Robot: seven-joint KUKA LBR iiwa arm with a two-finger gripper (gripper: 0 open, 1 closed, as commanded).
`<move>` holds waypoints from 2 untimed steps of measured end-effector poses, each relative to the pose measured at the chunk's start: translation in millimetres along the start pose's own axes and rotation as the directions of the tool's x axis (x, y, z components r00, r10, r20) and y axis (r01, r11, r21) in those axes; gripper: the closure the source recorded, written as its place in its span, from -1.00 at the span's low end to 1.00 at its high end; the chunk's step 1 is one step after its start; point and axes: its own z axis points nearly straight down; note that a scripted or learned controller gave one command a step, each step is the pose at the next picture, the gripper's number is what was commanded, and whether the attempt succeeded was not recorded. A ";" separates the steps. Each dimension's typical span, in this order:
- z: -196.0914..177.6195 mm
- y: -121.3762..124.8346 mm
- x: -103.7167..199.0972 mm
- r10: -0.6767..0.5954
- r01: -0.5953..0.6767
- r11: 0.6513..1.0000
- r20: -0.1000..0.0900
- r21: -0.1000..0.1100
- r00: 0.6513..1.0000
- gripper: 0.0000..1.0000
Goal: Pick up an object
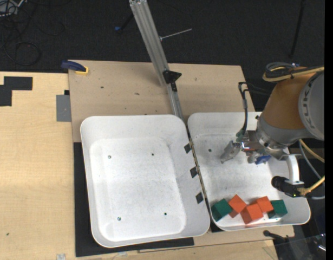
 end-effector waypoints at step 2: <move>36.0 0.7 -0.7 0.008 -0.008 1.000 -0.001 -0.008 1.000 1.00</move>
